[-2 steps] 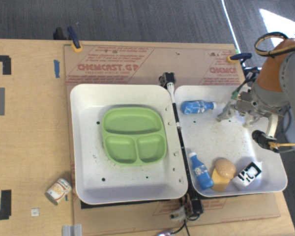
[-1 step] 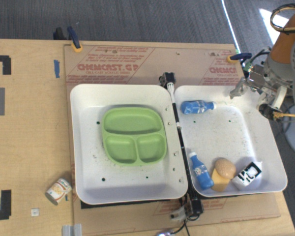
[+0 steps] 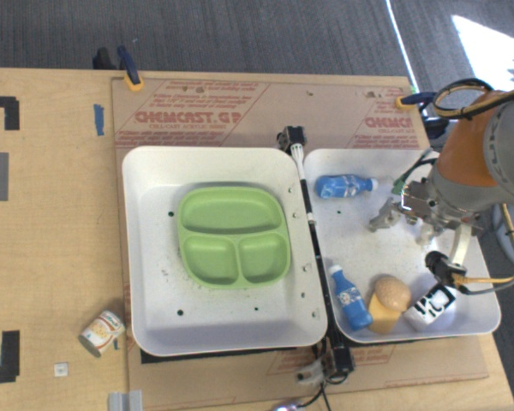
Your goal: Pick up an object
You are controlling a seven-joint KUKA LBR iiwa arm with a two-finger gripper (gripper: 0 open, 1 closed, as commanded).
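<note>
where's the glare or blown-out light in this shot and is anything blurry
Camera view: a blown-out sunlight patch on the floor at upper right; the white bins are evenly lit with soft shadows; the green tray and blue bottles look sharp, the gripper slightly soft.

Green divided plate (image 3: 233, 235) in left bin (image 3: 141, 229); small carton (image 3: 101, 331) on bench.

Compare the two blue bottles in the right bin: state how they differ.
The upper bottle lies crosswise near the bin's far side, apart from other things; the lower bottle lies lengthwise near the front, beside the tan round object. The upper looks paler blue, the lower deeper blue. Both lie flat in the right bin.
</note>
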